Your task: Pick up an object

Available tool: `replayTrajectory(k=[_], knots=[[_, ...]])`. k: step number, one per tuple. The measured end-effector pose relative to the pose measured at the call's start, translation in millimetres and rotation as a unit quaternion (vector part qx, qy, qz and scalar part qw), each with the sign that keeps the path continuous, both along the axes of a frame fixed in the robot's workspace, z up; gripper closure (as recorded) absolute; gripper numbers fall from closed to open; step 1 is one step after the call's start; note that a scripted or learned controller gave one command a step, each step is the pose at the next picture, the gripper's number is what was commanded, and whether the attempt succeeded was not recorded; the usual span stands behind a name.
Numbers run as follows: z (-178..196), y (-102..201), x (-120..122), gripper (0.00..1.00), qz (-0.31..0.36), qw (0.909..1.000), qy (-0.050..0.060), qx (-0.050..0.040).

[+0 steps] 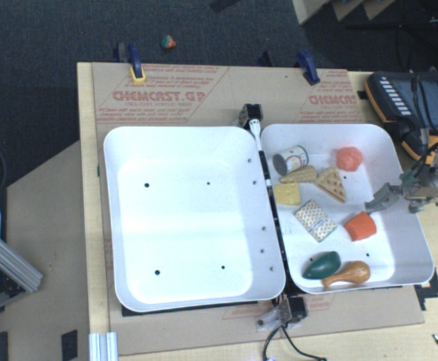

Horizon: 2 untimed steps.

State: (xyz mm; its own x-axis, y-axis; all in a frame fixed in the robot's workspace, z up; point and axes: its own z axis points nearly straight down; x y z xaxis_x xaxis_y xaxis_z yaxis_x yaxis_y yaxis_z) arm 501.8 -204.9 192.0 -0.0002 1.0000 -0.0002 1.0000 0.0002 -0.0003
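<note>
Your claw [376, 200] hovers just above-right of the orange block [361, 226], near the right bin [406, 239] wall. You can't tell how its grip stands; nothing visibly held.

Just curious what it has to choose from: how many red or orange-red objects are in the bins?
2, both in the right white bin: a rounded salmon-red piece near the far edge, an orange-red block midway. None looks hidden.

The arm [429, 186] enters over the right bin [399, 145] and is cut off by the right edge, so little beyond its wrist is visible. Its gripper [376, 200] is small and blurred; the fingers cannot be made out. The label on the small round tin [294, 159] is too small to read. A tiny object on the dark floor [169, 42] cannot be identified
</note>
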Motion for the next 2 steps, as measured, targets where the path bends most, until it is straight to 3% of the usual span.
replayTrajectory(k=[1, 2], knots=[[-109.1, -14.2, 80.5, 0.00, 0.003, 1.0000, -0.002, 0.0050], [-110.8, -0.1, 156.6, 0.00, 0.007, 0.9995, 0.030, 0.0049]])
